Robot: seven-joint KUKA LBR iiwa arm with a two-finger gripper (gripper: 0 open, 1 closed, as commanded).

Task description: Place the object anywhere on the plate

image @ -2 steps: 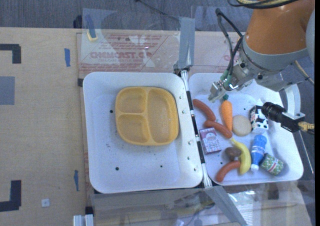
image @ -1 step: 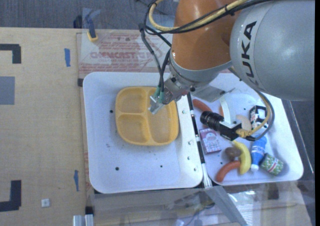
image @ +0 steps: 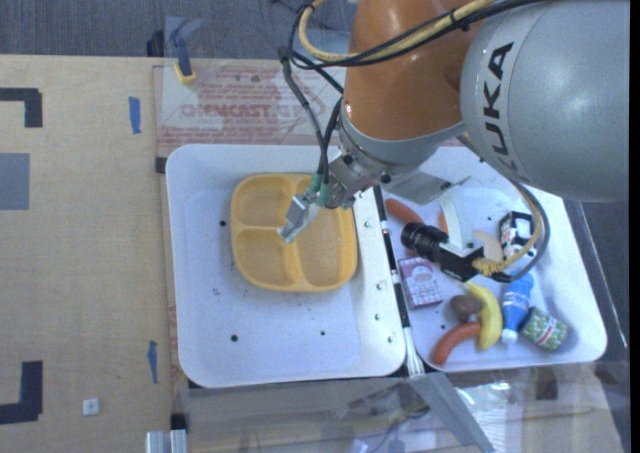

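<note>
The gripper (image: 298, 219) hangs over the yellow divided plate (image: 262, 203), at about 12 o'clock from the plate's centre and close above a divider ridge. Whether it is wide or narrow cannot be told at this angle, and no object can be made out in it. The plate lies in the left bin (image: 200, 321), slightly toward 12 o'clock of the bin's middle, and its visible compartments look bare. The loose items lie in the right bin (image: 580, 281), at 3 o'clock from the plate: a banana (image: 490, 316), an orange-red sausage-shaped item (image: 453, 340), a blue bottle (image: 516, 303) and a green can (image: 545, 330), crowded toward that bin's 6 o'clock side. Which of these is the task object cannot be determined.

- **Empty release:** if the gripper carries nothing, opening here leaves the task undone.
- **Unstable landing:** a small item released over the ridge may tip or roll, possibly past the 3 o'clock rim.
- **Plate contact:** a descent that goes too low would probably press on the plate and push it across the bin floor.
- **Next pick:** the crowded items may cause a later grasp to slip or take two at once.
</note>
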